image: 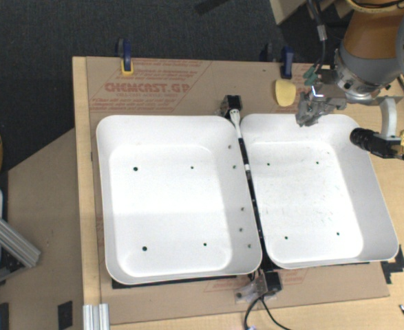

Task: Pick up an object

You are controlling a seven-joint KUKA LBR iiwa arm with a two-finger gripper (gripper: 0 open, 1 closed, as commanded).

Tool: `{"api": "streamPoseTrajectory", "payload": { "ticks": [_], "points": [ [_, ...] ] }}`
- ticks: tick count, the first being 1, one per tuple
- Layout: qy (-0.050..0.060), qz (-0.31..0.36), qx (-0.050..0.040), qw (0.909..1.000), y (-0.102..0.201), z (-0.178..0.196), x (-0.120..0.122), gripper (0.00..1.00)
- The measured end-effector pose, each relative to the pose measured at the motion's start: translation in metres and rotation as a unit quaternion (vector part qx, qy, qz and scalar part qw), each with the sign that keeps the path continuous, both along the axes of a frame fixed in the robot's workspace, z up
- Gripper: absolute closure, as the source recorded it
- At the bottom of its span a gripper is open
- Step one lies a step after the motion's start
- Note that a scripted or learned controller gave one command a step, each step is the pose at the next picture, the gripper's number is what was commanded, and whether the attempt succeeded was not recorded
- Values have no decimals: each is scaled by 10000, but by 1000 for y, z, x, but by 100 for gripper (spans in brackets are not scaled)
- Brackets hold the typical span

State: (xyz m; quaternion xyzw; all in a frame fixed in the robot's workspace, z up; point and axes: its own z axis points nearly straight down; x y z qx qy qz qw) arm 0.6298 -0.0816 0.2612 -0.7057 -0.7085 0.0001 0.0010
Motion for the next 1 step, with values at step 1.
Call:
{"api": "streamPoseTrajectory", "payload": {
  "ticks": [1],
  "points": [
    [-34,-14,-12,10000,0,38,-9,100]
  ]
}}
